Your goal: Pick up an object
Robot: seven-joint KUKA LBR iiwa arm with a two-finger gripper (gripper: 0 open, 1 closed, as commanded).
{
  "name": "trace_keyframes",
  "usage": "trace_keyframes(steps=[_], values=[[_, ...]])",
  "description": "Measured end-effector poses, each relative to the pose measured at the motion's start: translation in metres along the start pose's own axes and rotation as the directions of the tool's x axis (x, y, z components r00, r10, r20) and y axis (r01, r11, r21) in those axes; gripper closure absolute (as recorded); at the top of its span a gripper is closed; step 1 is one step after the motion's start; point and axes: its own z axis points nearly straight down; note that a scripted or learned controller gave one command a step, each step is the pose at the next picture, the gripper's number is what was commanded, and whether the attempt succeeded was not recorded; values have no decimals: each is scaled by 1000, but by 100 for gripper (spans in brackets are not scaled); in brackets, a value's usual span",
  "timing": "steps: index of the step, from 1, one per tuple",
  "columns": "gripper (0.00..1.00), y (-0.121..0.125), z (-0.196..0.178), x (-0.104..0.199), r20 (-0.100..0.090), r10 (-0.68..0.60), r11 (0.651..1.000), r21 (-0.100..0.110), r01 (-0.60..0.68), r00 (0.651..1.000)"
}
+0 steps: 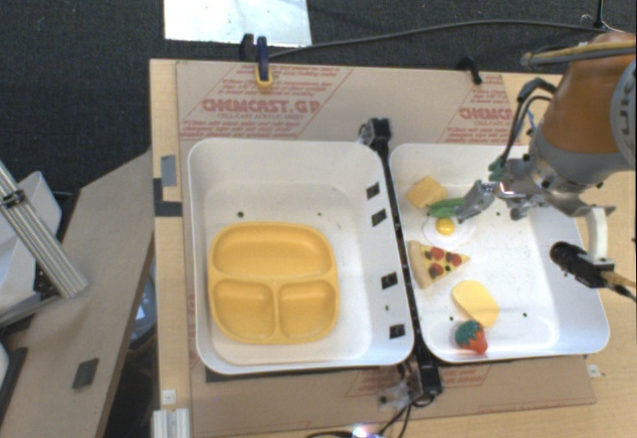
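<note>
The arm (pixel 587 117) reached in from the right over the right bin (pixel 587 331), and the gripper (pixel 476 201) hung low at the bin's upper left, just above the fried egg (pixel 444 225) and touching or nearly touching a green piece (pixel 447 206) that lay between the egg and a yellow block (pixel 425 191). Whether the gripper was spread or pressed together could not be told at that slant, and nothing was plainly seen held by it. The likeliest fault, by my judgement, was crowding: three toys sat tight together there, so a descent might land on two at once, or nudge the egg aside and close on air. The egg looked flat, hard to get under, and could slip. The pizza slice (pixel 438 262), yellow wedge (pixel 476 303) and strawberry (pixel 471 335) lay further down, apart from the gripper. The left bin (pixel 289 167) held a yellow tray (pixel 273 281).
</note>
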Motion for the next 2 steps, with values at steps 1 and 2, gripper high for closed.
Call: trace_keyframes(steps=[1,2], values=[[0,3,-5,0,1,-2,1000,-10,2,1000],[0,4,36,0,1,0,1000,-8,0,1000]])
